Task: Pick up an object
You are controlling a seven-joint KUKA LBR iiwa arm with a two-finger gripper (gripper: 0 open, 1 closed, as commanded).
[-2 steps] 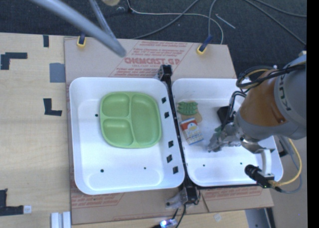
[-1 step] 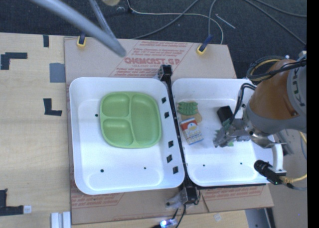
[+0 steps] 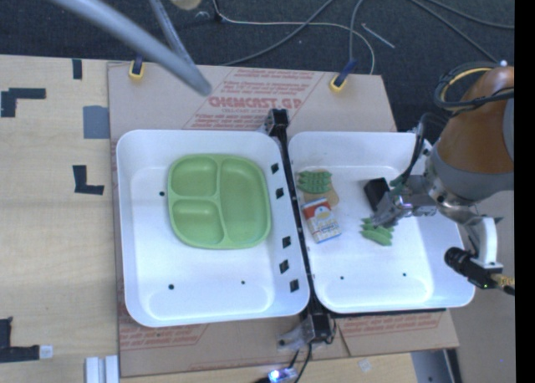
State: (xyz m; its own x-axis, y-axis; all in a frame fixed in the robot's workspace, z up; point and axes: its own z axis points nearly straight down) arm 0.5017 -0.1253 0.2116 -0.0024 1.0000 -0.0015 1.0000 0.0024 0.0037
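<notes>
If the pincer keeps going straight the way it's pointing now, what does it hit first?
Most likely the small green object in the right bin. The pincer points down and left, just above it, though depth is hard to judge from this one slanted view.

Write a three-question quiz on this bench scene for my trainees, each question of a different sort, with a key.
1. True or false: the green divided tray lies in the right bin.
2. Which thing sits nearest the gripper? A the green tray; B the small green object; C the yellow clamp.
3. Fill in: the small carton lies beside the ____ between the bins.

Key: 1 false, it lies in the left bin. 2 B. 3 divider.
</notes>
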